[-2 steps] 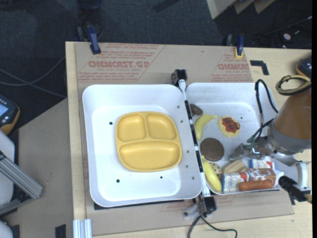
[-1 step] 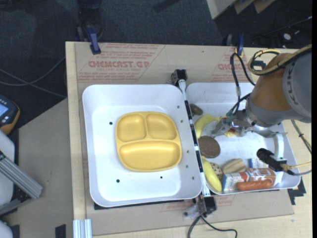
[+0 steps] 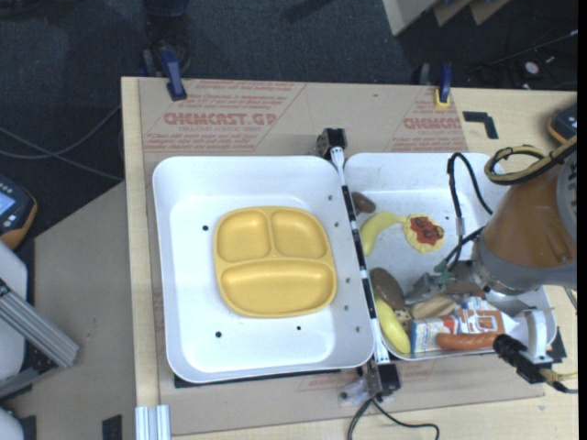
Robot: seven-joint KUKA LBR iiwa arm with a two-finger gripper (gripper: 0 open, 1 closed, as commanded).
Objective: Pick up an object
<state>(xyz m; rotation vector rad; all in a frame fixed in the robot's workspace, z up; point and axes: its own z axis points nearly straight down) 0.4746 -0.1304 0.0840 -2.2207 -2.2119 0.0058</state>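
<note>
Reaching from the right bin's right edge, the gripper hangs low over a brown oval object. Whether it pinches anything, I cannot tell. A yellow three-compartment plastic plate sits mid-left bin.

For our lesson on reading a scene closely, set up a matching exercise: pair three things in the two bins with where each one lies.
Things:
1. yellow divided plate
2. banana
3. small pizza slice

Places:
A. right bin, beside the divider between the bins
B. middle of the left bin
C. right bin, just right of the banana

Pairs: 1-B, 2-A, 3-C
</note>
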